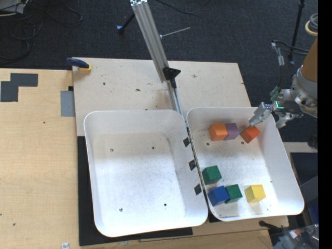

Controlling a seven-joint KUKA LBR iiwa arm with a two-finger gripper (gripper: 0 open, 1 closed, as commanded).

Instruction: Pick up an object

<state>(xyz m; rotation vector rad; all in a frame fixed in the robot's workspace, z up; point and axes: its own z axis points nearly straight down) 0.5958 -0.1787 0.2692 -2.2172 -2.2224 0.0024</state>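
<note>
The right bin (288, 166) holds several small cubes. An orange cube (218, 132) and a purple cube (232, 130) touch near its far wall, with a red-orange cube (250, 134) just to their right. Toward the front lie a green cube (211, 174), a blue cube (218, 195), a second green cube (234, 192) and a yellow cube (254, 193). My gripper (270, 119) hangs over the bin's far right corner, open. Its left finger (258, 116) points down at the red-orange cube, tip just above it. Nothing sits between the fingers.
The left bin (91, 139) stands beside the right one, sharing a middle rim with black clips. A slanted aluminium bar (153, 40) rises behind the bins. A blue and yellow clamp (79, 63) lies at the board's far left corner.
</note>
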